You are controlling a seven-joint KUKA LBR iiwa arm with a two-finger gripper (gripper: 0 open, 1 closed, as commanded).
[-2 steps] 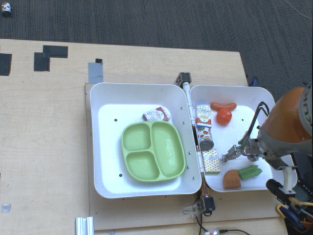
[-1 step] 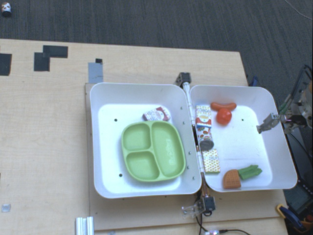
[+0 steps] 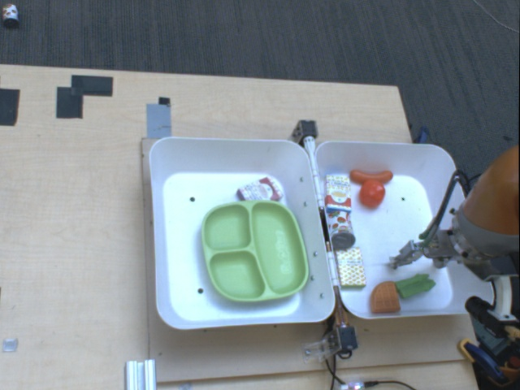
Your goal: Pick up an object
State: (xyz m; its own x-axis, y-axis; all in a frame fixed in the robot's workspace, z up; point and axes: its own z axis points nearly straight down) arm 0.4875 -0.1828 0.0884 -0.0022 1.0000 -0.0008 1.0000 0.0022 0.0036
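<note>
The tabletop [image 3: 81,242] carries two white bins side by side, and the right bin [image 3: 435,157] serves here as the landmark. To its left, the left bin [image 3: 175,218] holds a green divided plate [image 3: 254,251] with a small wrapped packet [image 3: 260,190] just beyond the plate's far edge. The arm [image 3: 496,210] reaches over the right bin's right rim, and its claw [image 3: 404,257] hangs low over the right bin's floor with nothing visible between its tips; how far apart they stand cannot be told. Inside the right bin, cartons [image 3: 339,203] line the left wall, a red toy [image 3: 371,187] lies near the far wall, and a green toy [image 3: 415,285] and an orange toy [image 3: 386,297] lie at the near wall, just below the claw. Nothing appears lifted, so the pickup looks not yet done; closing on an object and raising it remain.
</note>
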